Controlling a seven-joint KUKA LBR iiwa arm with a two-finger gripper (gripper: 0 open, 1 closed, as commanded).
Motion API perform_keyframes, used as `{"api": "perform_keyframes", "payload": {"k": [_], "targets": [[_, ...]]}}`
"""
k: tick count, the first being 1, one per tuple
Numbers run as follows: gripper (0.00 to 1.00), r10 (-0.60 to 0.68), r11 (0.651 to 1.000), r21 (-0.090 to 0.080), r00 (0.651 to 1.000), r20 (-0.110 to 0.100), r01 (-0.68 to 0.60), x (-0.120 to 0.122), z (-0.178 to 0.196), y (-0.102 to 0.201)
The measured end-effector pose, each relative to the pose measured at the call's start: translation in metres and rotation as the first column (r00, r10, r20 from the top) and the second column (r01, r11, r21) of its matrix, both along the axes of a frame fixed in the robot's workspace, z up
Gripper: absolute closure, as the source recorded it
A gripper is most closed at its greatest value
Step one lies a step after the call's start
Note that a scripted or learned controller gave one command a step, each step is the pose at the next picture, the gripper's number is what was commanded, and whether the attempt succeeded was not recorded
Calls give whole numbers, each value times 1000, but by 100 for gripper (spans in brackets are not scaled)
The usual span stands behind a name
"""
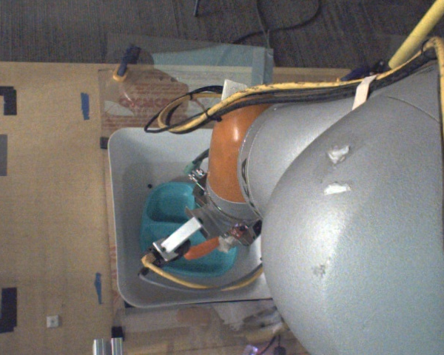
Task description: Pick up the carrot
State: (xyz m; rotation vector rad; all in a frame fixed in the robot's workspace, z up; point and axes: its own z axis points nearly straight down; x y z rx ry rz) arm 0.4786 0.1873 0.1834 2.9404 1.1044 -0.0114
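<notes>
Grey robot arm [355,198] with an orange band bears down over a shallow white plastic bin [117,198], its two-finger gripper [226,237] low above a teal moulded plastic dish [163,213].

The arm enters from 3 o'clock and covers most of the bin's 3 o'clock half. The teal dish sits near the middle of the visible bin floor, slightly toward 6 o'clock. The small orange carrot [203,251] lies in the dish at about its 5 o'clock side, just beside the gripper at the gripper's 8 o'clock, partly hidden by robot hardware; whether the two touch cannot be told. Whether the gripper is open or closed cannot be told either, as the wrist hides it. The brown cardboard-coloured bench top [44,198] with blue tape marks stretches away at 9 o'clock.
</notes>
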Motion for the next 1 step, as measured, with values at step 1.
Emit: {"api": "perform_keyframes", "payload": {"k": [1], "targets": [[100, 6, 1000, -3, 1000, -7, -6, 0, 7, 2]]}}
